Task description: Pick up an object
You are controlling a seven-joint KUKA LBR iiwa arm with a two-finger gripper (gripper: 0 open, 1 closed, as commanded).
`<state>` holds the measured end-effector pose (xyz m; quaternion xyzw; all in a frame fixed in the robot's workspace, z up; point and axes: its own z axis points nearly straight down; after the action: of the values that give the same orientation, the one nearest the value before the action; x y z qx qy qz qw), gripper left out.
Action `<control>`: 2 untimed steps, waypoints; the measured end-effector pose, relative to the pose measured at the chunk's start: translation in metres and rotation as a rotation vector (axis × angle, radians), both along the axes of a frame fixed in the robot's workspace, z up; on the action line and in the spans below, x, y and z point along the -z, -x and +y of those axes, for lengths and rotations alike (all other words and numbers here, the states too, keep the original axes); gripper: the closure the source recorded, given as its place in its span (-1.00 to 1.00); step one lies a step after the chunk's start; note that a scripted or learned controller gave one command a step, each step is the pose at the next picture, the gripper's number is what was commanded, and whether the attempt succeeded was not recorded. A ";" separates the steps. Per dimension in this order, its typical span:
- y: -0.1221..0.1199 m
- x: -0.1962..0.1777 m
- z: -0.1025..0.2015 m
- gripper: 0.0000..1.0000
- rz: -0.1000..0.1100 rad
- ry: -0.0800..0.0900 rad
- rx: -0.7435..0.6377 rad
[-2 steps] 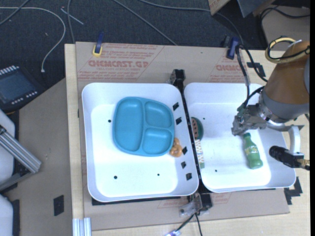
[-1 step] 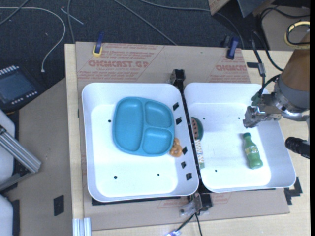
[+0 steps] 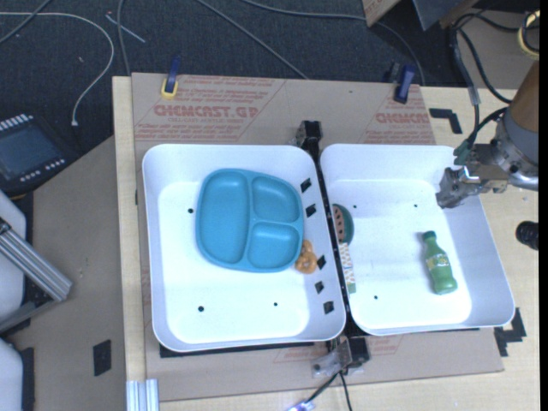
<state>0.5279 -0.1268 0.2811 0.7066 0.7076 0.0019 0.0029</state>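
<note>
— So where does the bottle (image 3: 437, 264) lie?
— Flat in the right bin (image 3: 390, 174), toward its near right corner, cap pointing away.
— And the gripper (image 3: 452, 188)?
— Above and beyond the bottle, at the bin's far right rim, holding nothing. Whether its jaws stand apart cannot be told.
— The left bin (image 3: 171, 229)?
— It holds a blue tray (image 3: 248, 221).

The arm (image 3: 524, 135) has a grey, rounded casing with a tan-orange section above it. Its gripper (image 3: 451, 192) is pale grey metal, blocky, with dark cables looping nearby.
</note>
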 end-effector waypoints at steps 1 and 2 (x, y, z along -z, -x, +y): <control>0.000 0.022 0.053 1.00 0.010 -0.004 -0.003; 0.009 0.038 0.113 1.00 0.011 -0.005 -0.005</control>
<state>0.5189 -0.0134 0.2429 0.7050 0.7092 -0.0002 -0.0027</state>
